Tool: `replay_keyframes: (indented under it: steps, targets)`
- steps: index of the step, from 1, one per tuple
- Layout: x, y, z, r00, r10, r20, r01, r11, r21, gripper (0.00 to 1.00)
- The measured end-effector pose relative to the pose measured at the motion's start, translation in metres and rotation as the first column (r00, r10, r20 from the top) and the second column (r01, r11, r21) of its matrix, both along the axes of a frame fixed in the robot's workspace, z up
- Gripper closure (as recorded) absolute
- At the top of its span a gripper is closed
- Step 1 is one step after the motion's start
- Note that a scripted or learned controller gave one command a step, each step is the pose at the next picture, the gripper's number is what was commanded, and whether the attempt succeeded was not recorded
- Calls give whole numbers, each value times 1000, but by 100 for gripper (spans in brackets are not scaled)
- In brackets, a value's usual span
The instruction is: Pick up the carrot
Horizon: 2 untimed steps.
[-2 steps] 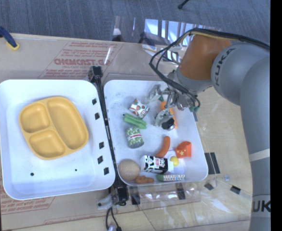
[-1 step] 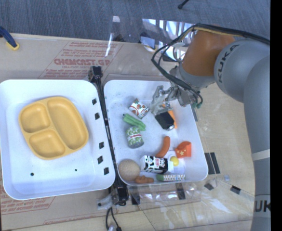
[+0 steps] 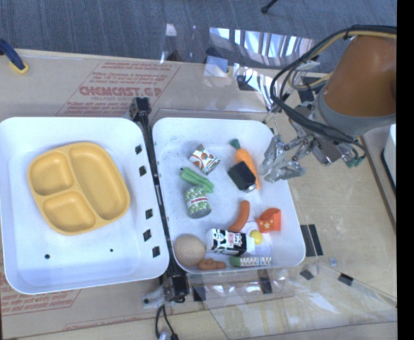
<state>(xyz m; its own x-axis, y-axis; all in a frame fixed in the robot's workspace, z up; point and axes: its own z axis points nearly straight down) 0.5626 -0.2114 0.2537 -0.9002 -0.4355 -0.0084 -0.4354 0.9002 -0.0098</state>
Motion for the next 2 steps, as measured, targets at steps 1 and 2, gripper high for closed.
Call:
replay_keyframes:
  steps: [1,2]
  targets:
    - [-21,4,-149,955,297,-12,-297,955,8,100]
    - [1,53,-60,995,99,-4,-99,995,4,100]
